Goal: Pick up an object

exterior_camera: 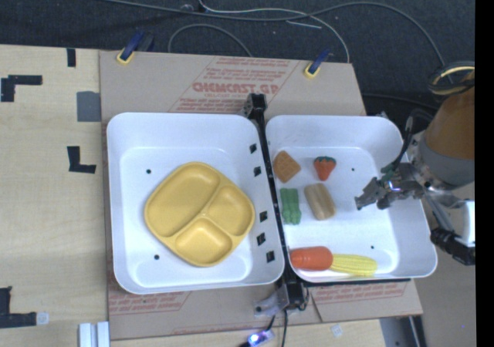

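Observation:
The right bin holds several toy foods: an orange-brown piece, a red strawberry, a green piece, a tan bread roll, a red-orange sausage and a yellow corn cob. My gripper hangs over the right side of this bin, to the right of the bread roll and apart from it. Its dark fingers stand spread, with nothing between them.
The left bin holds a yellow divided plate. Both bins rest on a cardboard sheet on the wooden bench. Cables run across the dark floor at the back. The arm's grey body and orange band fill the right edge.

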Controlling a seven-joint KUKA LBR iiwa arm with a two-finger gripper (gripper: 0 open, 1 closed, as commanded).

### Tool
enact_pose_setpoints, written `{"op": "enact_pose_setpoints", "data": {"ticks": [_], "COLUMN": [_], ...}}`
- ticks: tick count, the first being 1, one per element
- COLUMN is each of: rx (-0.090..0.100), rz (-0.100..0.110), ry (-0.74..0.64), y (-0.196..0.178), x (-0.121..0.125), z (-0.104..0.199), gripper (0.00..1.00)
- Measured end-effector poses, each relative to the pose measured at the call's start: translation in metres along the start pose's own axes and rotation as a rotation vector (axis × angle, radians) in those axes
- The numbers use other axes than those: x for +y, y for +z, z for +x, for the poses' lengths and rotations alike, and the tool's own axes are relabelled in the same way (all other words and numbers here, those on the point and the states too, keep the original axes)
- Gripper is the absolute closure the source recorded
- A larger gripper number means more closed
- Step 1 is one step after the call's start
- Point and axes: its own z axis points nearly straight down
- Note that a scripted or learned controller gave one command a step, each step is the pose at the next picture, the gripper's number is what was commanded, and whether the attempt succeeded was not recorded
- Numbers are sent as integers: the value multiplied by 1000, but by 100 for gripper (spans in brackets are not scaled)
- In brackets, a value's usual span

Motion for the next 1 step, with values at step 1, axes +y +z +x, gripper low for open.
{"op": "enact_pose_setpoints", "data": {"ticks": [1], "rx": [0], "rz": [0], "ry": [-1], "y": [-58], "x": [-2], "z": [6], "gripper": [100]}}
